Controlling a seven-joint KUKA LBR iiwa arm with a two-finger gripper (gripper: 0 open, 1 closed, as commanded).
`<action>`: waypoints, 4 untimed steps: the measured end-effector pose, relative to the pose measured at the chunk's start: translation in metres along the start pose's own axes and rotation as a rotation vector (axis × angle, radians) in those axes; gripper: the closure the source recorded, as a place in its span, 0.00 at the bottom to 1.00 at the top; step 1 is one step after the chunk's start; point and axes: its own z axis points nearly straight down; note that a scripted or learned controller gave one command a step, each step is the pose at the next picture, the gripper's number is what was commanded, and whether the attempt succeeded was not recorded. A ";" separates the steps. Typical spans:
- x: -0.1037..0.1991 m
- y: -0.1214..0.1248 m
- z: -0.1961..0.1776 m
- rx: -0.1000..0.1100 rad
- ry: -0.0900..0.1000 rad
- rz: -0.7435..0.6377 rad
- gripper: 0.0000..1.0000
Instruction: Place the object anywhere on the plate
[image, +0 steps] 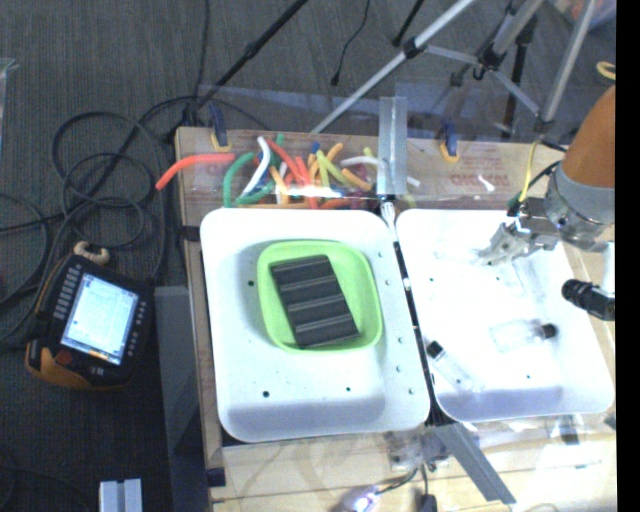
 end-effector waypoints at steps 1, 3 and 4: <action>0.000 0.000 0.000 0.000 0.000 0.000 0.00; 0.009 -0.101 -0.179 -0.002 0.001 0.147 0.00; -0.001 -0.113 -0.234 -0.003 0.001 0.247 0.00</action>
